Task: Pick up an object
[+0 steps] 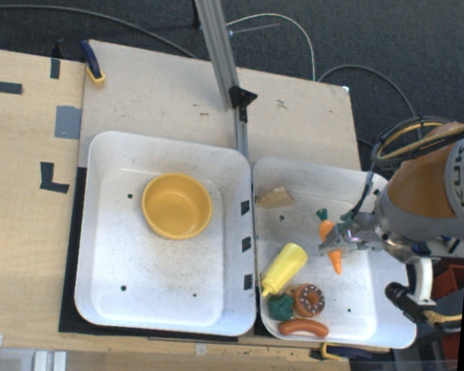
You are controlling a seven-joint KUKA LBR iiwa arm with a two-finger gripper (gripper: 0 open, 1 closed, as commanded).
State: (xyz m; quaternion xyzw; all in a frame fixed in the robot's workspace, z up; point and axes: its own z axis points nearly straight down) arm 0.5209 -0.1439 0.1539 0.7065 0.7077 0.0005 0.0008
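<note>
The carrot (pixel 330 244), small and orange, lies in the right bin (pixel 366 322) directly under the gripper (pixel 343 238); whether its jaws are closed on it I cannot tell. Nearby lie a yellow bottle (pixel 283 268), a doughnut (pixel 310 298) and a sausage (pixel 303 328). The left bin (pixel 105 291) holds a yellow bowl (pixel 177 206). No writing is readable. Bins sit on a pale wooden bench (pixel 5 223).

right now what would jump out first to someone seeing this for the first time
The yellow bowl stands alone in the middle of the left bin. In the right bin a cluster of small toys lies near the front: a yellow bottle, a donut and a hot dog. The gripper reaches in from the right, down beside a small orange carrot.
</note>
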